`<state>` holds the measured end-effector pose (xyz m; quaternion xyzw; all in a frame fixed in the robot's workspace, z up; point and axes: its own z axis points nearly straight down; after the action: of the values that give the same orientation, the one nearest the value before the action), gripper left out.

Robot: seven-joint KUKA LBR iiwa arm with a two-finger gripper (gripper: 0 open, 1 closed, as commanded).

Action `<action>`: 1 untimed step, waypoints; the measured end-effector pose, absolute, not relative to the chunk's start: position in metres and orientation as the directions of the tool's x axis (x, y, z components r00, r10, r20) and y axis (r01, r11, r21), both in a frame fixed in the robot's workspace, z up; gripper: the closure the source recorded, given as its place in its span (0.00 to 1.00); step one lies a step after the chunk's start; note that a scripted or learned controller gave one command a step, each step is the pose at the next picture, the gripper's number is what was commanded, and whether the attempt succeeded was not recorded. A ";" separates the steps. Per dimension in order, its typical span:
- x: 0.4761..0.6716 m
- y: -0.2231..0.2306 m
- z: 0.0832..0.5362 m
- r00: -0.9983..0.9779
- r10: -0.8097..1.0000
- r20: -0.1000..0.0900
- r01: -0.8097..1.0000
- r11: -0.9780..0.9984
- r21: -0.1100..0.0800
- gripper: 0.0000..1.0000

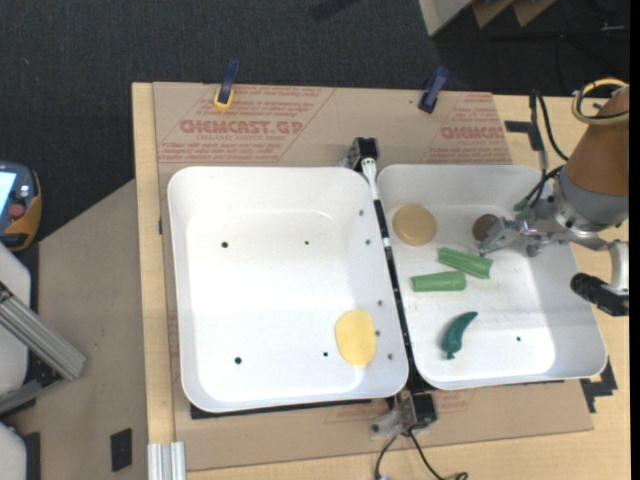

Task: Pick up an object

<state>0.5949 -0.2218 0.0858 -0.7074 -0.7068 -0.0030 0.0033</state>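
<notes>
Two white bins were seen side by side. In the right bin [560,363] lay a tan disc [414,224], two light green sticks [452,271] touching at an angle, and a dark green curved piece [458,332]. A yellow oval [356,337] rested in the left bin [200,368]. The gripper [490,230] was positioned low just right of the disc; its finger state could not be told.

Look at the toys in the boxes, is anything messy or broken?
Nothing looks broken or spilled. The yellow piece lies alone in the left bin. The tan disc and green pieces lie loosely in the right bin.
</notes>
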 end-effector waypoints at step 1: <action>0.595 -0.215 0.085 -0.002 1.000 0.003 1.000 0.002 -0.001 0.00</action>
<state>0.5953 -0.2154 0.0850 -0.7064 -0.7078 -0.0006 0.0013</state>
